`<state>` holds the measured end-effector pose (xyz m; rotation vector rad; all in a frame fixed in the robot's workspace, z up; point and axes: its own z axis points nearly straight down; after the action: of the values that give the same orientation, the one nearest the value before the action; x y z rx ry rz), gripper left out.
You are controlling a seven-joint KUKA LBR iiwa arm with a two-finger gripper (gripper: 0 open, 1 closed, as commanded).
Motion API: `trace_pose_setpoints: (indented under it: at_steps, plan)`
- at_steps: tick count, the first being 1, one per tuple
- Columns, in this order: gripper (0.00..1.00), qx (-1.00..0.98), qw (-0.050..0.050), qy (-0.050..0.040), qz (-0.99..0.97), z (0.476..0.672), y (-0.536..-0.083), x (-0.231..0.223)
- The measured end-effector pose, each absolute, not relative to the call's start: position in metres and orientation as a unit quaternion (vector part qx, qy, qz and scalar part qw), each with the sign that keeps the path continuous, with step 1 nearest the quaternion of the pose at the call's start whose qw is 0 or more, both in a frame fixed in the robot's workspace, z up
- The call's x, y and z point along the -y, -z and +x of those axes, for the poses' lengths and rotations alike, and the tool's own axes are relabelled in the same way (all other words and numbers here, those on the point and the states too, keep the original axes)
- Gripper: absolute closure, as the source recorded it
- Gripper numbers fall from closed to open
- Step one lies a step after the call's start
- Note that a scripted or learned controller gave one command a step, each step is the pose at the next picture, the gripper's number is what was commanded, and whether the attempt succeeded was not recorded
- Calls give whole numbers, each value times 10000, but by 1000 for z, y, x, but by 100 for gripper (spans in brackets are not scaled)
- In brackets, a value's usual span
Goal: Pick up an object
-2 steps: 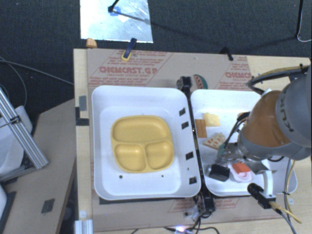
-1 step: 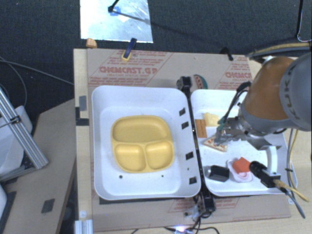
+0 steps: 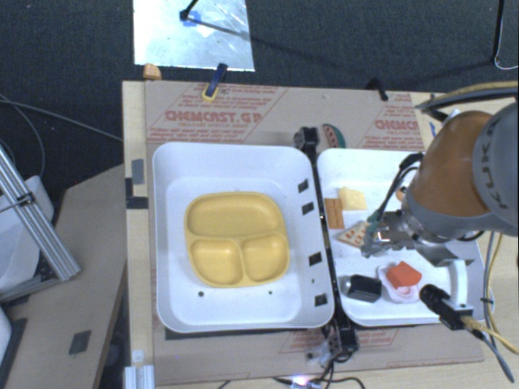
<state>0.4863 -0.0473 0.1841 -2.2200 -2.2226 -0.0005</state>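
- Here, over the right-hand bin (image 3: 389,162), the grey KUKA arm (image 3: 462,177) with its orange band reaches in from the right, its claw (image 3: 375,240) low among the loose items; whether the claw is wide or narrow cannot be told from this angle, and nothing is seen between its tips.
- By the look of it, the step in hand is the descent onto a target; the pick itself seems not yet made.
- Nearest the claw lies a tan, speckled wedge-shaped piece (image 3: 353,235), flat on the bin floor just left of the tips, close to the bin's left wall.
- A pale yellow block (image 3: 352,198) sits above it, and a brown strip (image 3: 333,212) lies along the wall.
- Nearer the camera rest a black object (image 3: 362,288) and an orange piece in a white holder (image 3: 402,279).
- The next move likely calls for closing squarely on the flat wedge, a thin thing that may slip.
- A yellow divided tray (image 3: 237,238) occupies the left bin (image 3: 235,162) on the surface (image 3: 268,112).
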Motion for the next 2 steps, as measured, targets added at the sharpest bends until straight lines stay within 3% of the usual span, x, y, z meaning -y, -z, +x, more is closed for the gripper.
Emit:
trace_pose_setpoints:
  at_steps: [2]
  plan:
    - [100, 7104, 7, 13, -7038, 487, -184, -51]
